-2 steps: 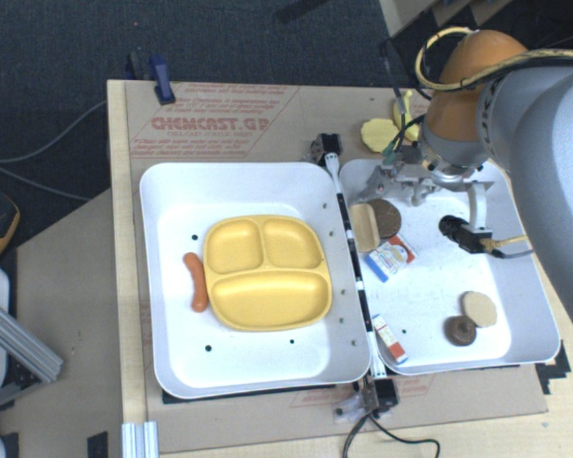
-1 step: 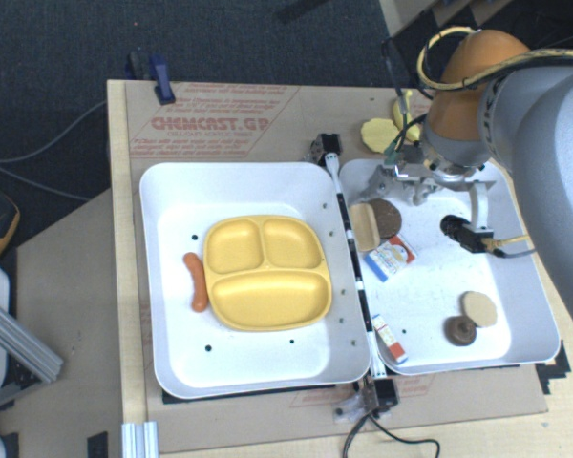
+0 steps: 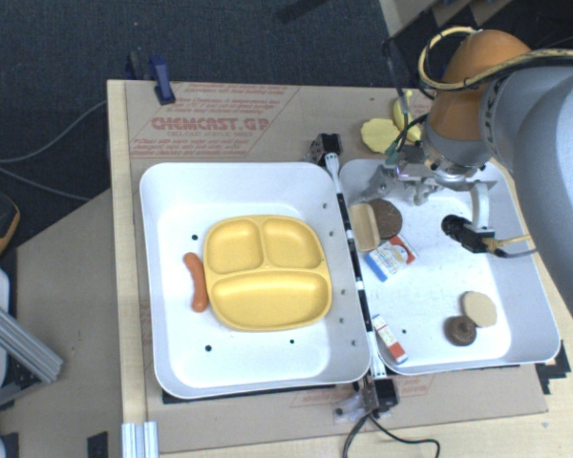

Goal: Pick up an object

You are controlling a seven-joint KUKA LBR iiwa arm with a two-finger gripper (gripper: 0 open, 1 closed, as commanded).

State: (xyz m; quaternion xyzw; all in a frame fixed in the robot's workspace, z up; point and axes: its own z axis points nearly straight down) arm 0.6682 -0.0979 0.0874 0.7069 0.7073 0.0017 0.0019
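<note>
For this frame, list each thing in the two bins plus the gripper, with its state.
Yellow divided plate: flat in the left bin, compartments bare.
Sausage: lying beside the plate's left edge.
Small carton: lying flat, right bin.
Wooden block: against the divider.
Tan disc: flat, beside a brown round piece.
Gripper: low over the right bin's far end, holding nothing visible.

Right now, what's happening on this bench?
The arm reaches in over the right bin, its gripper low near that bin's far left corner, by a brown block and a dark round piece. Nothing shows between its fingers. A small carton, two round pieces and another small pack lie in the same bin. The left bin holds a yellow divided plate and a toy sausage.
</note>
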